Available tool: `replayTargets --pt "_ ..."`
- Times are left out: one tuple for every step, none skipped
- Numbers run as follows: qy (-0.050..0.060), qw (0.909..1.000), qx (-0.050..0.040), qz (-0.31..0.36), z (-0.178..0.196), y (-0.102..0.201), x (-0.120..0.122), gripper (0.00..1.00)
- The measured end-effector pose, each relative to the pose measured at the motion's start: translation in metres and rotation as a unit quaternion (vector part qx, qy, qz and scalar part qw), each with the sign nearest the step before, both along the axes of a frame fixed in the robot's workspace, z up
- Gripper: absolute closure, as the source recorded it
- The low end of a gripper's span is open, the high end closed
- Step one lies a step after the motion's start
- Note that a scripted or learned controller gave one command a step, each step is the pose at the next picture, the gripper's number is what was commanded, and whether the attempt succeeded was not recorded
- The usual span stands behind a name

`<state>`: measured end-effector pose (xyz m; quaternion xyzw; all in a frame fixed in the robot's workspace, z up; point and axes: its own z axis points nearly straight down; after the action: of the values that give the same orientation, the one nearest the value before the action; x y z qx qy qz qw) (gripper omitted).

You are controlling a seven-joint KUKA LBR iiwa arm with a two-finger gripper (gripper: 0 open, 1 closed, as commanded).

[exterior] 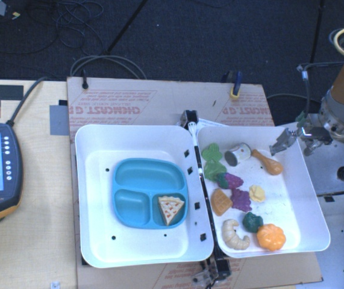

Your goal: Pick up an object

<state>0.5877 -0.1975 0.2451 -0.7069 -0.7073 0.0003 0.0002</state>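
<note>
Camera view: the gripper (292,138) hangs over the right bin's (304,179) far right rim, fingers spread, nothing between them. The toys lie in that bin; a drumstick (267,161) is nearest. The left bin's (93,179) tray (138,191) holds a pizza slice (171,209).

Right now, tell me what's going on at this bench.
A grey arm reaches in from the right, its gripper over the upper right rim of the right bin, with nothing between its fingers. That bin holds toy foods, among them a drumstick, purple grapes, a shrimp and an orange pumpkin. The left bin holds a blue divided plate with a pizza slice in its lower right compartment. No pick has happened yet.
</note>
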Motion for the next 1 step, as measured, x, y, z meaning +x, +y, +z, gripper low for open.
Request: replayTargets --pt "0.0 1.0 0.0002 0.001 0.0101 -0.0006 0.0001 1.0"
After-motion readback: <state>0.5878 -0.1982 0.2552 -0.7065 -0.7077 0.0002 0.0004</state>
